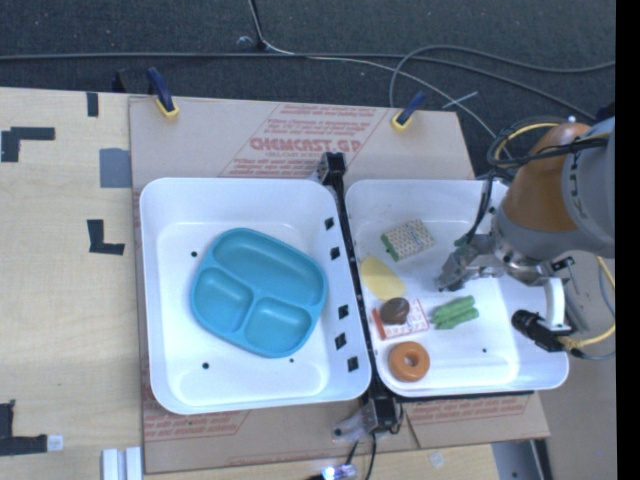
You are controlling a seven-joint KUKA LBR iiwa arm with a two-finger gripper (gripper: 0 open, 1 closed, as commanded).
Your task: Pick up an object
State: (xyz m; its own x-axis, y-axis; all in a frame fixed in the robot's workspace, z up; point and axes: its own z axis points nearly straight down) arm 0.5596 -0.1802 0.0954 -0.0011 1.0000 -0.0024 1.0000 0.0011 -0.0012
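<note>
While the gripper [455,273] hovers low just above the green object [455,314] in the right bin [500,368], nothing looks lifted; finger state, I cannot tell.

The cardboard sheet [300,143] under the bins bears red print, seemingly "CHEMCAST GP" (small lines beneath are unreadable).

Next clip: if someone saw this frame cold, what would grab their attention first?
Probably the blue divided plate, lying alone in the left bin. Next, the cluster of small things in the right bin: an orange donut near the front, a green piece, a yellow piece and a dotted pad. The grey arm with its orange band reaches in from the right, its gripper low just above the green piece.
</note>
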